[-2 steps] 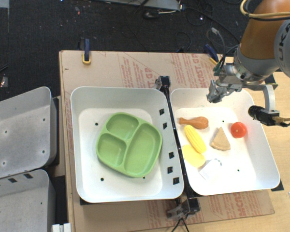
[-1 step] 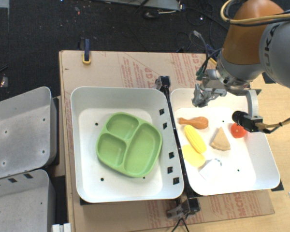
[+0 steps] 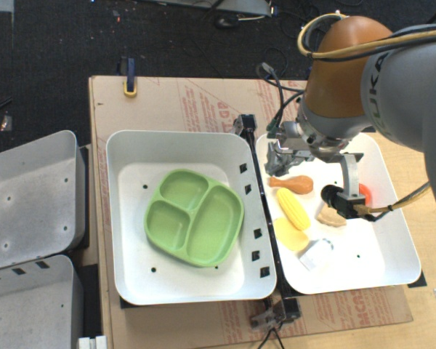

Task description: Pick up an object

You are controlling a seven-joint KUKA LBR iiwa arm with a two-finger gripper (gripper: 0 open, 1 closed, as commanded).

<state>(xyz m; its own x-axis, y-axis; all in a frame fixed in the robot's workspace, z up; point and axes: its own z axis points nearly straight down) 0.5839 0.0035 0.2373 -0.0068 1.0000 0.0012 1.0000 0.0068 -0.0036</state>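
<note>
My gripper (image 3: 278, 163) hangs over the back left corner of the right bin (image 3: 392, 267), under the grey arm and its orange band. Just in front of it lies an orange-brown toy drumstick (image 3: 294, 185). A yellow corn cob (image 3: 292, 208) lies slantwise below the drumstick, with a flat yellow piece (image 3: 291, 235) in front of it. A tan chunk (image 3: 332, 217) and a red-orange item (image 3: 362, 193) sit further right. A small white and grey item (image 3: 317, 253) rests near the bin's front. Nothing shows as held.
The left bin (image 3: 131, 267) bears a green divided plate (image 3: 195, 217). A black divider with clips (image 3: 258, 209) runs between the two bins. White lids (image 3: 29, 195) lie off the bench to the left. The arm covers the right bin's back part.
</note>
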